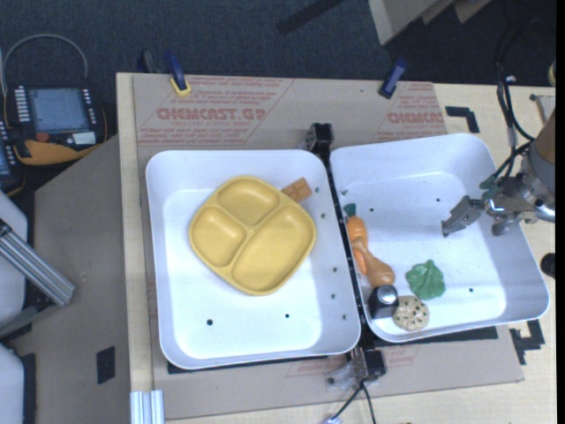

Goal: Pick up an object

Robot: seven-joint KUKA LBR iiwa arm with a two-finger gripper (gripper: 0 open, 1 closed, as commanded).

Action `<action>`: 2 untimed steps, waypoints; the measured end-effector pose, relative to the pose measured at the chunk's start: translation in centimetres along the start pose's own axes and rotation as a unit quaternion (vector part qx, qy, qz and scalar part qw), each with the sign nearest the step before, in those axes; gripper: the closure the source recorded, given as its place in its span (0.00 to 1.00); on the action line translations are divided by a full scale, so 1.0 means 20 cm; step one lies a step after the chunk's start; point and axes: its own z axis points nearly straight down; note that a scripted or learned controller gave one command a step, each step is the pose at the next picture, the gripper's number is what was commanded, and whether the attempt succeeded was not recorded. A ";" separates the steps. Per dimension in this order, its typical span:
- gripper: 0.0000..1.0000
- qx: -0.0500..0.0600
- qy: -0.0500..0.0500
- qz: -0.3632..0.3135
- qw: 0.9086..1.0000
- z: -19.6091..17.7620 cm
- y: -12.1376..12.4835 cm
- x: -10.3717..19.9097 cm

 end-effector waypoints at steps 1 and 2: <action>0.00 -0.007 -0.001 -0.002 1.000 -0.04 0.01 0.00; 0.00 -0.004 0.000 -0.002 1.000 0.18 0.01 0.01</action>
